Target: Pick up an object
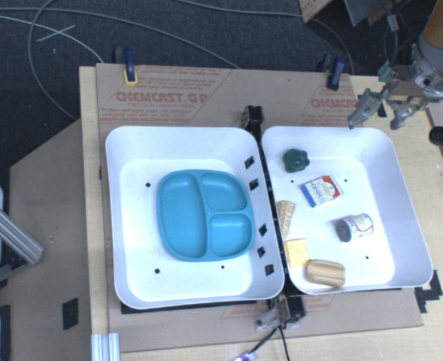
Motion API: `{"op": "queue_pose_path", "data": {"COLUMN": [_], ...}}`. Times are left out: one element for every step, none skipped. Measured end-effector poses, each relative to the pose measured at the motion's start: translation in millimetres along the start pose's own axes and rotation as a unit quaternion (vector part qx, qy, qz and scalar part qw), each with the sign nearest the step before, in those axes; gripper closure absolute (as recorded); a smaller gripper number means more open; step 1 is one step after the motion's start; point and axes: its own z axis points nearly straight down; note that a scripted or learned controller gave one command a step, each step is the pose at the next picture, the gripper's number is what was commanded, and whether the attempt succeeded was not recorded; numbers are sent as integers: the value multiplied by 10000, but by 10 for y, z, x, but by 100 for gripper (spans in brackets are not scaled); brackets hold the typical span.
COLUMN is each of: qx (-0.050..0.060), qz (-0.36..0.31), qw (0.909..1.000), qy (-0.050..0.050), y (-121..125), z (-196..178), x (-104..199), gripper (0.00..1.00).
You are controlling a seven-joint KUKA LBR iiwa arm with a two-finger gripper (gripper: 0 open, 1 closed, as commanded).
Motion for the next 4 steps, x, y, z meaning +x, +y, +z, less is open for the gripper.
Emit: {"op": "queue_pose_path", "data": {"qx": [-59,-33,-27,-34], "qz": [-13,-8,-20,-11], "qw": [10000,10000,10000,10000], "qy": [-11,-6,-3,-6], "y": [19,-30,46,55], "z": [-69,374,972,1405], "x": [4,-34,-5,-44], "gripper": [0,0,0,0]}}
